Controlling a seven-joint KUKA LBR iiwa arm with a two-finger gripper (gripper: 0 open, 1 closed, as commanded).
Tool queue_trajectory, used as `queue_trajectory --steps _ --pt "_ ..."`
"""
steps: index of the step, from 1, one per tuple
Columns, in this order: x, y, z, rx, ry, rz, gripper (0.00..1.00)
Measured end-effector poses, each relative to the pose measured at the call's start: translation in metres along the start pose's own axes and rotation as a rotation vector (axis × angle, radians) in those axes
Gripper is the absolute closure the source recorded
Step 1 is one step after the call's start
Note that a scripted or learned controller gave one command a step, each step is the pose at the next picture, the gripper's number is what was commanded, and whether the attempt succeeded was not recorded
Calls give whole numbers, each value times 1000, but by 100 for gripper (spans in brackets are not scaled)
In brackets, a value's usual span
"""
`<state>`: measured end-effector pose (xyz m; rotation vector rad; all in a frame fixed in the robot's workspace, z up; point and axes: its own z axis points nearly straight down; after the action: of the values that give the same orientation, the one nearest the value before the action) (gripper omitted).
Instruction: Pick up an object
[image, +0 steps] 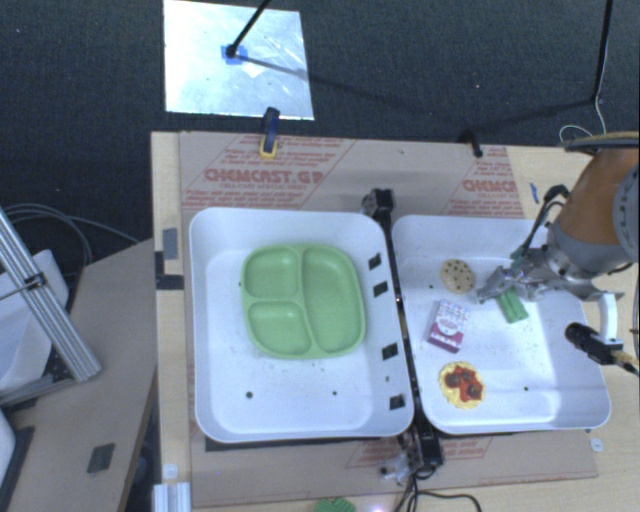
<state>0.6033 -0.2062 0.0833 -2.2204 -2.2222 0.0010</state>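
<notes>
Two white bins lie before us; in the right bin the gripper sits over a green block, its grip beyond our telling; a cookie, pink packet and pizza slice lie nearby.

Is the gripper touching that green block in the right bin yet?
Cannot tell. In the camera view the gripper overlaps the green block at its upper end, but the slanted angle doesn't show whether it rests on the block or hangs just above it.

Two bins, one plate, four items
</notes>
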Motion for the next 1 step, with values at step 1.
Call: queue_trajectory --steps 1 --pt "0 2 -13 -6 -1 0 100"
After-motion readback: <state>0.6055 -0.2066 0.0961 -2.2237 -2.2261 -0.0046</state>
